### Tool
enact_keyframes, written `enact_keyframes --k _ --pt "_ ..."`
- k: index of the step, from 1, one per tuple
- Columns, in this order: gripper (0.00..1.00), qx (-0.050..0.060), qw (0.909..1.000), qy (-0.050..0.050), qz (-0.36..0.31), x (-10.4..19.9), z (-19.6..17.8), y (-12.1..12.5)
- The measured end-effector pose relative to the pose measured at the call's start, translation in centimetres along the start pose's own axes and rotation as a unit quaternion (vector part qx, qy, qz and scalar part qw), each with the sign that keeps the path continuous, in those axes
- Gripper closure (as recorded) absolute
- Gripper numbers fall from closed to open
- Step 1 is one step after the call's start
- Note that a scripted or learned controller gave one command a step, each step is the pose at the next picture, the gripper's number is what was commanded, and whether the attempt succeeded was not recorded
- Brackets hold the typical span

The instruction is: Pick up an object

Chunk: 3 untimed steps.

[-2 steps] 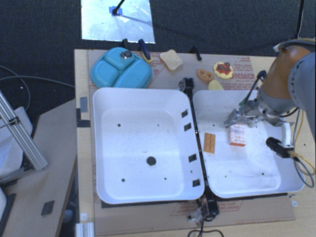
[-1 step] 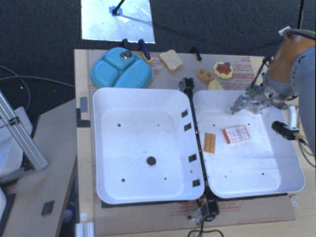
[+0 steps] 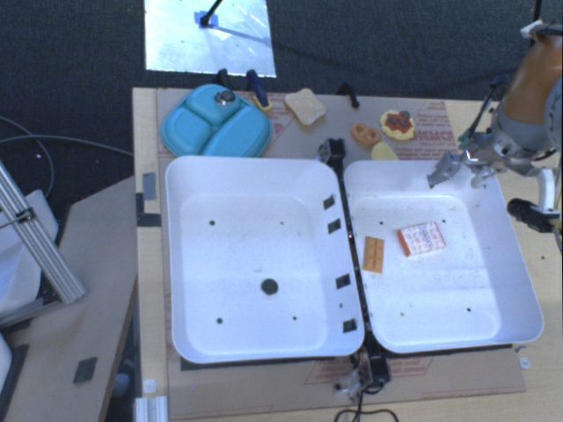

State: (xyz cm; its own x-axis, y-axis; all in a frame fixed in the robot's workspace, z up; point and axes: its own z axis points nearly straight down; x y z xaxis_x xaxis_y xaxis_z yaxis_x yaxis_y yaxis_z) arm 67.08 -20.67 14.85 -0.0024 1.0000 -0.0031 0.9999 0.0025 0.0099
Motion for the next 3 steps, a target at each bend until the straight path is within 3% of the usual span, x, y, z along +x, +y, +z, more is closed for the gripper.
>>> enact_keyframes --k 1,2,3 --pt "0.0 0.001 1.0 0.001 0.002 0.0 6.2 -6.8" --pt "0.0 -0.002 1.0 -0.002 0.001 -0.1 5.8 -14.2" --pt "0.0 0.001 1.0 0.0 -0.002 0.1 4.5 -8.9"
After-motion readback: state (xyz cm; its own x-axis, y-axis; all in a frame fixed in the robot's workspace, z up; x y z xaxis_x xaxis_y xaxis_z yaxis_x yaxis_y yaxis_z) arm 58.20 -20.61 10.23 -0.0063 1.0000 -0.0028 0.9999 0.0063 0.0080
